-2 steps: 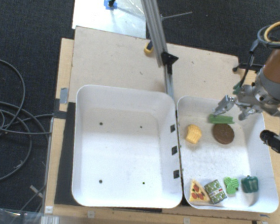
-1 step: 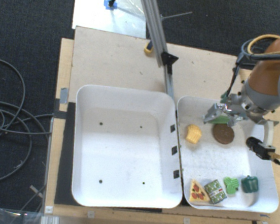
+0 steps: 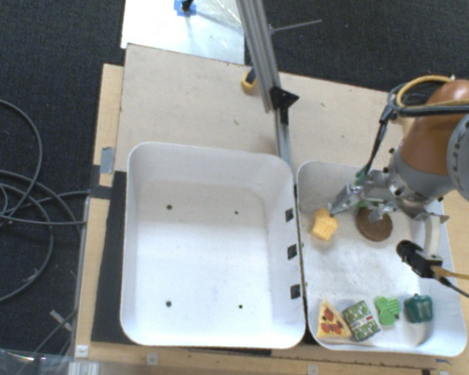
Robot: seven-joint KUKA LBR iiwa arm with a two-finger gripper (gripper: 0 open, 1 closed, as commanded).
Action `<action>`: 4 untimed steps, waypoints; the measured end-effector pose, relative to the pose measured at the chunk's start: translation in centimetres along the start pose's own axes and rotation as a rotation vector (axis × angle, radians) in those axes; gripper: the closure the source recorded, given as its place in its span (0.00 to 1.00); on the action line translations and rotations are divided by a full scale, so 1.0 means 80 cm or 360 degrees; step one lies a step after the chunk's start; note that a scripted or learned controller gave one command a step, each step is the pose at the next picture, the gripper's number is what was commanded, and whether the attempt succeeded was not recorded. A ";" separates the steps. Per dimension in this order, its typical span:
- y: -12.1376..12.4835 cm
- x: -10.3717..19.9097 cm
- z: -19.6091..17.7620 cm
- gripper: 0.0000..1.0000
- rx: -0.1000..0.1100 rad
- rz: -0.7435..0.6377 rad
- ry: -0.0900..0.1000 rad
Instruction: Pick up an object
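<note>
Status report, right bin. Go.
Claw low over right bin, above yellow block, nothing seen between its fingers. Brown disc beside it. Pizza slice and green pieces along the near edge, out of the way.

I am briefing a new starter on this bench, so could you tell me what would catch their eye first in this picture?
The grey arm with its orange band reaches in from the right, its hand low over the right bin, just above a yellow block. A bright row lies along that bin's near edge: a pizza slice toy, a green patterned block and two green toys. The left bin sits beside it.
</note>
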State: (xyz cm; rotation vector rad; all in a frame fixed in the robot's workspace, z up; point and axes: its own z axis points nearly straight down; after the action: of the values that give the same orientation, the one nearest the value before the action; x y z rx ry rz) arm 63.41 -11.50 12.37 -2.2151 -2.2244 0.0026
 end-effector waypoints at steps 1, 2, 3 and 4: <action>0.002 -0.001 -0.017 1.00 -0.0012 -0.0002 -0.0001; 0.001 0.000 -0.098 1.00 -0.0017 -0.0001 -0.0003; 0.002 -0.001 -0.128 1.00 -0.0012 -0.0003 -0.0002; -0.012 0.057 -0.121 1.00 -0.0004 -0.0008 0.0002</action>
State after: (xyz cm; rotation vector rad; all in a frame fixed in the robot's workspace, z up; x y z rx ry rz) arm 62.48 -6.96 22.03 -2.2102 -2.2307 -0.0013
